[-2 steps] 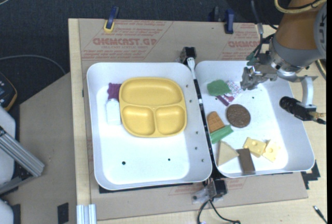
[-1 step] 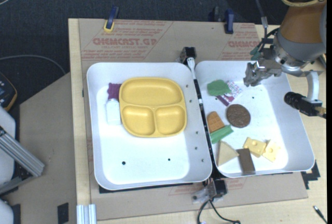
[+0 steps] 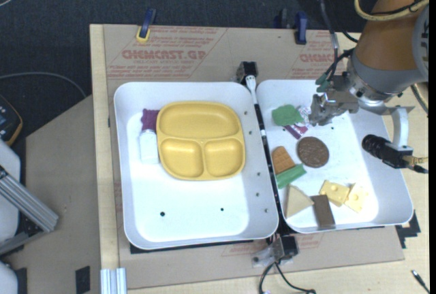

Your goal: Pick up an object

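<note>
Objects for pick-up all in right bin (image 3: 402,207), landmark = round brown cookie (image 3: 313,152) near bin centre. Green flat piece (image 3: 285,114) up-left of cookie, w/ small purple-pink scrap (image 3: 297,129) btwn them. Orange cracker (image 3: 283,159) just left of cookie; green strip (image 3: 291,175) below-left. Tan wedge (image 3: 296,202) and dark brown bar (image 3: 323,211) further below, touching. Yellow cheese pieces (image 3: 343,194) below-right. Gripper (image 3: 320,111) just above cookie, right of green piece, low over bin; open or shut: can't tell, nothing visibly held. Left bin (image 3: 129,218), well left of cookie: yellow divided plate (image 3: 201,138), white bottle (image 3: 148,146) and purple item (image 3: 149,118) at plate's left edge.
</note>
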You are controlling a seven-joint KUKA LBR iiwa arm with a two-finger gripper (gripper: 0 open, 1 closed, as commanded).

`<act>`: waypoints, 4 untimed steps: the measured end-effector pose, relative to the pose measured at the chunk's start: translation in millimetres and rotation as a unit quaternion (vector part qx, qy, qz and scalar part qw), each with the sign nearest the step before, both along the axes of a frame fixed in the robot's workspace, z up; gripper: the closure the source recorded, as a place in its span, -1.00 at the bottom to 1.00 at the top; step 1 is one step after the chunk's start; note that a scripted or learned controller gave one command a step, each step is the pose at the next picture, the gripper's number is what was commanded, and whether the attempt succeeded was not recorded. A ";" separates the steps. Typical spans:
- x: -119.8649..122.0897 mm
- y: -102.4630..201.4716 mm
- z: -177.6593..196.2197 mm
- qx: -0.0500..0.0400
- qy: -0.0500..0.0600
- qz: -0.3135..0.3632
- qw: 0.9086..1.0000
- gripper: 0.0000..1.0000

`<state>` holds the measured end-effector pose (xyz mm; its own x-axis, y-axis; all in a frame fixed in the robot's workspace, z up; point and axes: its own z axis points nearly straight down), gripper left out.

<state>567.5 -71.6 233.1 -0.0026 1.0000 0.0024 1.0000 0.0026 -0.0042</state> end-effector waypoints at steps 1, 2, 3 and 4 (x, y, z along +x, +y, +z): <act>-30.5 47.5 -6.7 0.000 0.000 0.001 1.000 1.00; -72.7 68.8 -8.2 0.000 0.001 -0.001 1.000 1.00; -79.9 87.2 -17.9 0.000 0.000 0.000 1.000 1.00; -83.3 84.1 2.1 -0.001 -0.004 -0.001 1.000 1.00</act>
<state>484.2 12.5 235.2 -0.0003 1.0000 -0.0002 1.0000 0.0003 0.0032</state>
